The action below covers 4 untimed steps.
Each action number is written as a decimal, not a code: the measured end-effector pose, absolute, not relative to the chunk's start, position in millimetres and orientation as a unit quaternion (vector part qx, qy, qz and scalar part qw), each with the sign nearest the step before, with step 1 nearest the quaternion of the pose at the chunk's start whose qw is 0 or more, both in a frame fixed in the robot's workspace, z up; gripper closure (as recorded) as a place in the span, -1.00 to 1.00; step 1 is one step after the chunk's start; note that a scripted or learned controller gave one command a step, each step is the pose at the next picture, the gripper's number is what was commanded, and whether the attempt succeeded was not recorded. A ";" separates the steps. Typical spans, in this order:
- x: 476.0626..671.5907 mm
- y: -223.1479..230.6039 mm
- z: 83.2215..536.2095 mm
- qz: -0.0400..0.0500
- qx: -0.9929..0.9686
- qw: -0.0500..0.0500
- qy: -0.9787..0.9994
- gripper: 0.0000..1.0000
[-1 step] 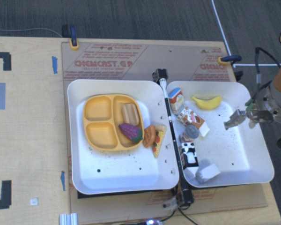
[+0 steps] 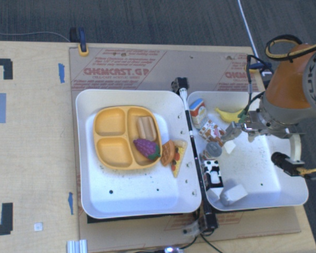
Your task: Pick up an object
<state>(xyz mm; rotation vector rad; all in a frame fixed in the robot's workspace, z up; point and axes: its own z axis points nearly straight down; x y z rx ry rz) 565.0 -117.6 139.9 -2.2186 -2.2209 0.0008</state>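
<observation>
The right bin [image 2: 292, 191] holds a yellow banana [image 2: 226, 115], a small red and white carton [image 2: 198, 111], a clear packet of colourful bits [image 2: 211, 132], a grey can [image 2: 213, 151], a black and white item [image 2: 213, 173] and a pale grey block [image 2: 233, 194]. My gripper [image 2: 236, 132] hangs low over the upper middle of this bin, just right of the clear packet and below the banana. A small white piece [image 2: 229, 147] lies just under it. The view shows nothing clearly held.
The left bin [image 2: 137, 196] carries a yellow divided plate [image 2: 111, 146] with a hot dog [image 2: 145, 126] and purple grapes [image 2: 147, 148]. A pizza slice [image 2: 179, 156] and an orange-brown piece [image 2: 168, 153] lie beside it. The arm's grey and orange body covers the right bin's upper right.
</observation>
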 end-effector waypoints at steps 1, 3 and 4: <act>565.9 -99.1 94.7 0.000 -0.707 -0.001 -0.707 -1.00; 561.9 -98.4 89.1 -0.004 -0.707 -0.005 -0.708 -1.00; 595.1 -93.1 88.6 -0.001 -0.707 -0.005 -0.707 -1.00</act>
